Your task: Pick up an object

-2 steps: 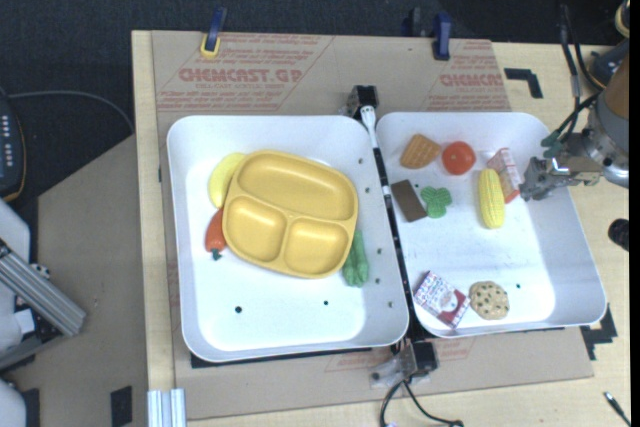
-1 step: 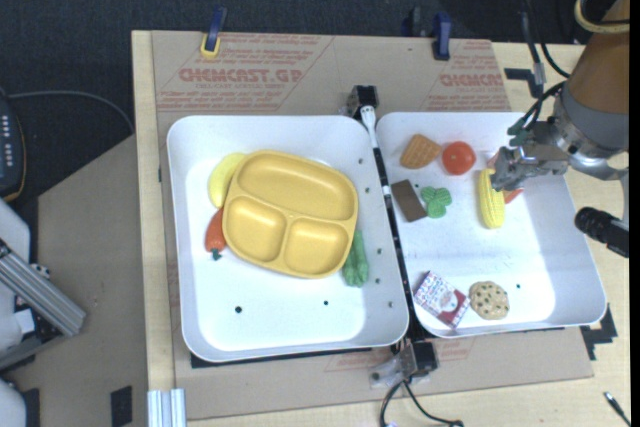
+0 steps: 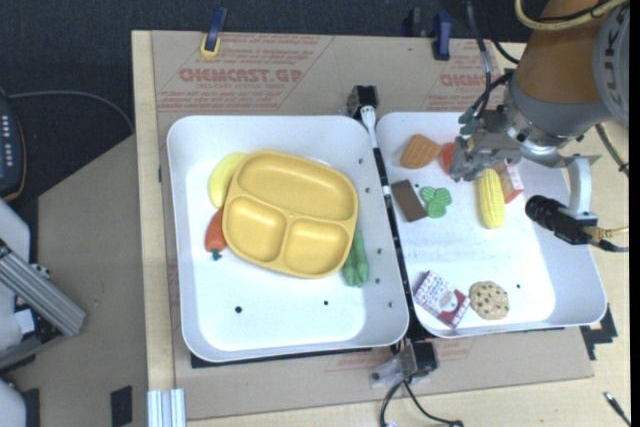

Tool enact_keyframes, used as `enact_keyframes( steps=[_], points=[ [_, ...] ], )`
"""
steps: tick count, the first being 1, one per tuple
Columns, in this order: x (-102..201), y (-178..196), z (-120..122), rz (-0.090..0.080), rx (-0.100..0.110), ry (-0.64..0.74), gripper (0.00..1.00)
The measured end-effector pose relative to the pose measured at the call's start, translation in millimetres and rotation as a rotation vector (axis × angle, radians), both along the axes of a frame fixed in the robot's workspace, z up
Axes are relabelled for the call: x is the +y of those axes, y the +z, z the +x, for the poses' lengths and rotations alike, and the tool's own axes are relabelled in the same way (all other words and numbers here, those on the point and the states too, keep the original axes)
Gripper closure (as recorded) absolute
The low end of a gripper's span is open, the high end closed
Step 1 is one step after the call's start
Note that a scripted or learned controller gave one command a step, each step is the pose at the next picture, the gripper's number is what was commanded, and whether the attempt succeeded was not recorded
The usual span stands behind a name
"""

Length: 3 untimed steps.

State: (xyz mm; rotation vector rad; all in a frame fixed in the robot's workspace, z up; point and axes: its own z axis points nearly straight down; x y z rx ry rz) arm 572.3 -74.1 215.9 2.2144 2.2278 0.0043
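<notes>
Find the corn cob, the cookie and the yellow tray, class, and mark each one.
corn cob (image 3: 491, 199): camera view, middle of the cob.
cookie (image 3: 488, 299): camera view, centre of its top.
yellow tray (image 3: 290, 181): camera view, floor of its largest compartment.

place: robot lab | evidence: clamped cardboard bench (image 3: 300, 65), white bins (image 3: 190, 215), cables (image 3: 420, 405)

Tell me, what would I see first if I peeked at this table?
Probably the big yellow tray with three compartments, lying in the left bin over a yellow banana shape and a green toy. Next, the robot's gripper hanging low in the right bin, beside a corn cob, with a cookie nearer the front.
</notes>
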Motion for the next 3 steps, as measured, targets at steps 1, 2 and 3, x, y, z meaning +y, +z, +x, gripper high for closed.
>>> enact_keyframes(
  steps=[1,2,3],
  points=[
    [47.9,15.0,16.8,0.0,-0.002,0.001,1.0],
    [86.2,-0.4,33.2,-0.001,0.001,-0.002,1.0],
    [79.9,1.3,29.9,-0.002,0.003,-0.006,1.0]
  ],
)
